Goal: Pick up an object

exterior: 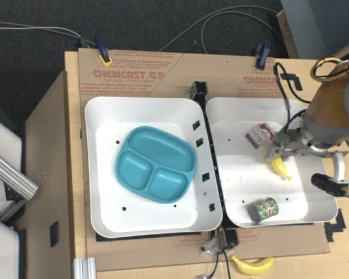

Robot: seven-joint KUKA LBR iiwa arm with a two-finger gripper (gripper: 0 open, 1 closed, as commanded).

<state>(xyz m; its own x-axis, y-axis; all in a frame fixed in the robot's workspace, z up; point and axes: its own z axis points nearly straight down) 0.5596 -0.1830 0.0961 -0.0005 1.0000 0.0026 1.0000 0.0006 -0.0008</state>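
Roughly, near to far:
Second yellow banana point(253, 265): on the cardboard-covered worktop point(75, 156), just outside the near edge, in front of the right bin.
Grey-and-green tin can point(263, 209): on its side in the near part of the shallow white right bin point(232, 173), well apart from the jaws.
Teal divided plastic plate point(156, 164): three compartments, flat in the middle of the shallow white left bin point(99, 156), alone there.
Small yellow banana point(280, 168): in the right bin toward its right side, directly under the fingertips, touching or nearly so; not visibly lifted.
Two-finger gripper point(277, 151): low over the right bin at the end of the grey arm with orange band point(331, 112), reaching in from the right; jaws too small and cluttered to tell whether open or closed, nothing plainly between them.
Purple-and-white crumpled packet point(259, 135): in the right bin just left of the gripper, near the far half.
Blue clamps point(263, 54): two at the far edge of the worktop, one with a yellow tip at the left.
Cables: grey loops on the dark floor beyond.
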